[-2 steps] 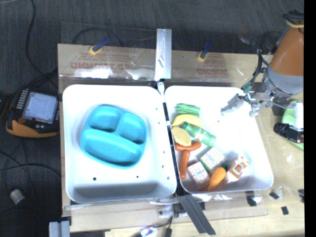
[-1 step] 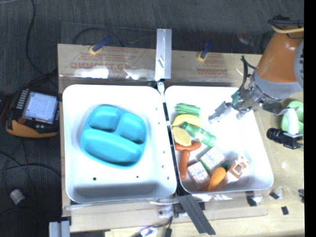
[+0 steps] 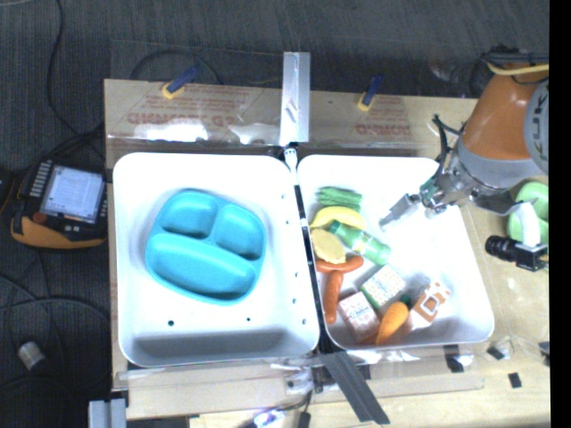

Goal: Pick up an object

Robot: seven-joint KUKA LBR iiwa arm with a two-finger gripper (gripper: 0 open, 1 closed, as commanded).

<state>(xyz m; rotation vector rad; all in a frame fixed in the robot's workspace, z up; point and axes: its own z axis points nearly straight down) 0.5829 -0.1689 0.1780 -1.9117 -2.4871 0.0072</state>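
In the right bin [image 3: 455, 239] lies a heap of toy food along its left and front: a green leafy piece [image 3: 339, 196], a yellow banana-like piece [image 3: 335, 217], a green bottle [image 3: 361, 242], an orange sausage [image 3: 332, 294], a carrot [image 3: 393, 321], and small cartons [image 3: 384, 285] [image 3: 428, 303]. My gripper [image 3: 393, 212] hangs over the bin's upper right part, pointing left and down toward the heap, just right of the bottle. Nothing shows between its fingers.
The left bin [image 3: 143, 328] holds a blue divided tray [image 3: 207, 243]. A metal post [image 3: 295, 96] stands behind the seam between the bins. A handheld screen device [image 3: 62, 199] lies on the floor at left. Clamps [image 3: 178, 82] [image 3: 368, 94] grip the back board.
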